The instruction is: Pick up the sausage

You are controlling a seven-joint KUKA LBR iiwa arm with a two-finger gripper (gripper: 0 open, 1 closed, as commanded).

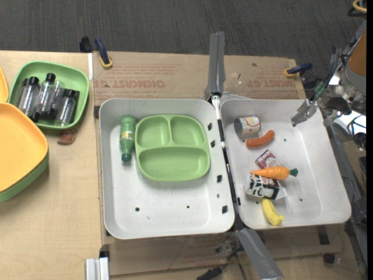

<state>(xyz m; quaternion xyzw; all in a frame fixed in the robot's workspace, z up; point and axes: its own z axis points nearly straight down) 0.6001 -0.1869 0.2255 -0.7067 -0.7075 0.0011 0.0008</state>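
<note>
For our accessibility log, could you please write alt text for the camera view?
A sausage lies in the right bin beside a can, above a carrot and banana; the gripper hovers at the bin's upper right. The left bin holds a green plate and bottle.

Sausage (260,139) open to its right, can (247,125) just above-left, carrot (274,172) and packet (265,158) below

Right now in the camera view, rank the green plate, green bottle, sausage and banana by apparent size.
1. Green plate, by far.
2. Green bottle.
3. Sausage and banana: too alike to rank.
</note>
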